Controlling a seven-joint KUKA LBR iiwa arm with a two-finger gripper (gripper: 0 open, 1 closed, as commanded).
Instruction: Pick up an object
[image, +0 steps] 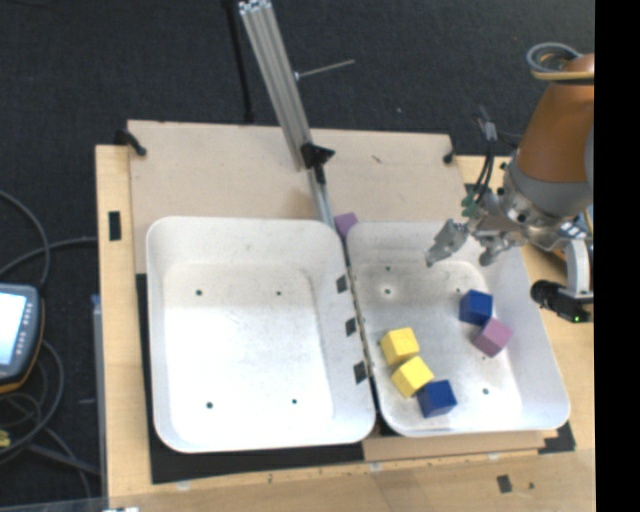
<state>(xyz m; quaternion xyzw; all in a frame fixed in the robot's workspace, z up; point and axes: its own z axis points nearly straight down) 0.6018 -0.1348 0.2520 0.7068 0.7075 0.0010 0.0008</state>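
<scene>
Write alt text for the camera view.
The gripper, fingers spread, hovers holding nothing over the right bin, which contains two yellow cubes, two blue cubes and a purple cube.

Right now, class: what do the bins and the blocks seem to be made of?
Bins: probably moulded plastic, white, semi-matte; rounded corners, raised rims, grey scuffs. Blocks, such as the yellow block and blue block: solid colour, matte, soft edges; foam or painted wood, hard to tell.
</scene>
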